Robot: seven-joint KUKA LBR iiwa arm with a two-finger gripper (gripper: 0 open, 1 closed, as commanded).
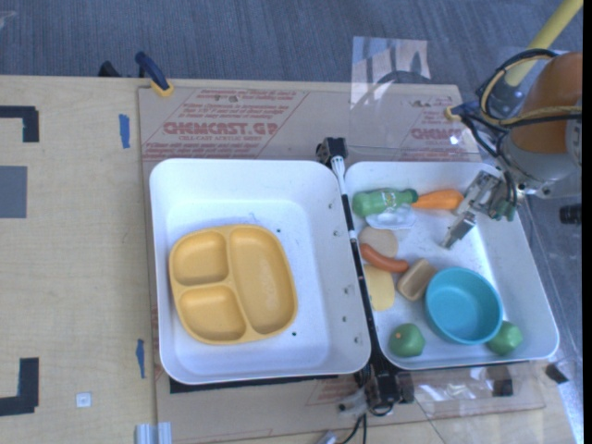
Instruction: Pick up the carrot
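We are looking down on the counter (65,276), where two white bins are sitting side by side. The left bin (185,188) is holding a yellow divided plate (233,282) with three compartments. The right bin (535,280) is carrying the food toys.

The carrot (437,201) is lying in the far part of the right bin, near its far wall. Its long axis is running almost left to right, with the right end sitting a touch farther than the left. We are seeing its left end just beside a green bottle (382,201), which is lying on its side in line with it.

The gripper (462,222) is hanging over the right bin, just right of and slightly nearer than the carrot's right end. Its fingers (456,233) are standing a little apart and pointing down toward the near left, with nothing between them.

Nearer in the same bin we are finding a red sausage (384,260), a tan bread piece (413,278), a blue bowl (462,305), a green apple (406,340) and a green piece (506,339) by the bowl's right side.
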